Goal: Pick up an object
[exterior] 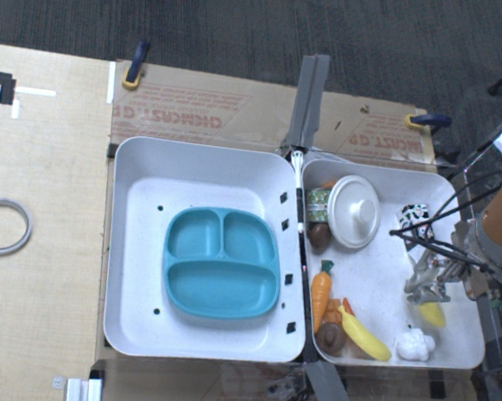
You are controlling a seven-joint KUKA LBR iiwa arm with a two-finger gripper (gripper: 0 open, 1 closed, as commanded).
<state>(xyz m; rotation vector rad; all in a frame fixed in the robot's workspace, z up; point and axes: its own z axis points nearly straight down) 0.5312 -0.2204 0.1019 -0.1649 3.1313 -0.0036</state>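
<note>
step: grab a toy | gripper point(425, 289): we cannot tell its grip | small yellow toy point(433, 315): just under gripper, right of banana point(363, 336) | tip: we go straight down, squeeze gently

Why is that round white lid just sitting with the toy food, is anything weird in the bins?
A bit odd: the white lid lies tilted on other things at the right bin's back, with no pot under it. The blue plate sits flat in the left bin. Nothing looks spilled or broken.

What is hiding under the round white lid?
A green thing pokes out from under the white lid, with a brown ball beside it. The rest is covered.
</note>
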